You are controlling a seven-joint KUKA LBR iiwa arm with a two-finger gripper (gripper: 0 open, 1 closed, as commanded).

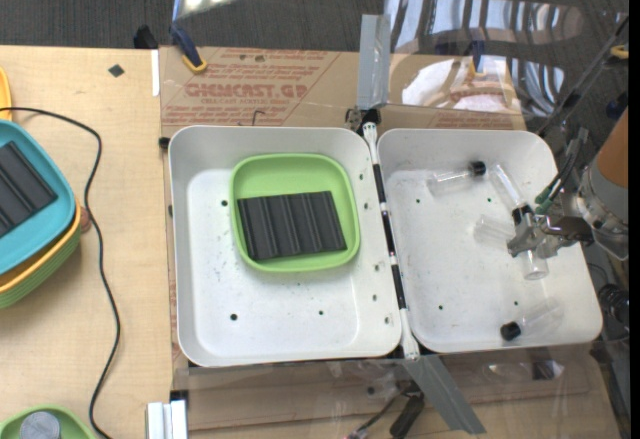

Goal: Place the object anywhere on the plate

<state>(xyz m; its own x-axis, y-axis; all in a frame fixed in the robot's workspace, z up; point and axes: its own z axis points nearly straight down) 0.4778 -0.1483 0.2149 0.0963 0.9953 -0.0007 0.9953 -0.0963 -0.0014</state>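
Observation:
A green square plate (291,166) sits in the left bin (200,257), with a dark ribbed slab (290,225) lying on it. In the right bin (450,297) lie several clear plastic tubes with black caps: one near the back (455,179), one slanted beside it (505,187), and one at the front right (532,320). My gripper (528,237) hangs low over the right side of the right bin, just above another clear tube (536,265). Whether it touches that tube is unclear.
Cardboard (260,87) and clear plastic sheeting (480,37) lie behind the bins. Stacked teal and yellow trays (30,217) sit on the wooden bench at the left, with a black cable (100,227) running past them. A ridge (385,227) divides the two bins.

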